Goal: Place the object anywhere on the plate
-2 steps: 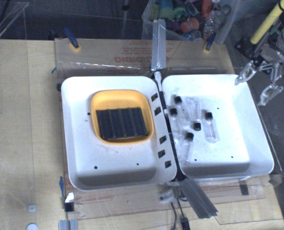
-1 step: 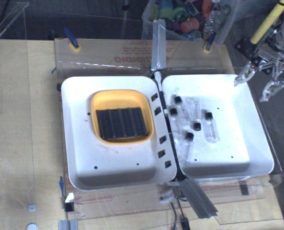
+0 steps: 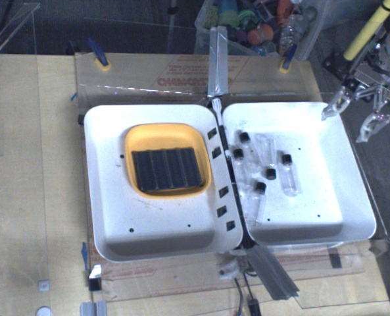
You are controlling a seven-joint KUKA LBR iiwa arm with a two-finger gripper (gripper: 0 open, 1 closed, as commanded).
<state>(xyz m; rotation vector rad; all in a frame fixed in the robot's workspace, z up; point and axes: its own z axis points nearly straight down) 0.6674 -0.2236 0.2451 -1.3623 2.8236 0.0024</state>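
Item: clear plastic vials (image 3: 268, 170) with black caps, lying loose in the right bin (image 3: 326, 216); yellow plate (image 3: 137, 137), smooth and rimmed, bearing a dark ribbed slab (image 3: 166, 168), in the left bin (image 3: 109, 229). The end effector (image 3: 359, 114) hangs at the right bin's far corner, fingers spread, holding nothing. We judge slick round vials need a grip square across one body.

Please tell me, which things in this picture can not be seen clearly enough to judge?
- Gripper, camera view: small and blurred at the right edge, so the state of its grip cannot be told.
- Clear items with black caps in the right bin: transparent against white, so their count and outlines are uncertain.
- Dark ridged object on the yellow plate: its type is unclear.
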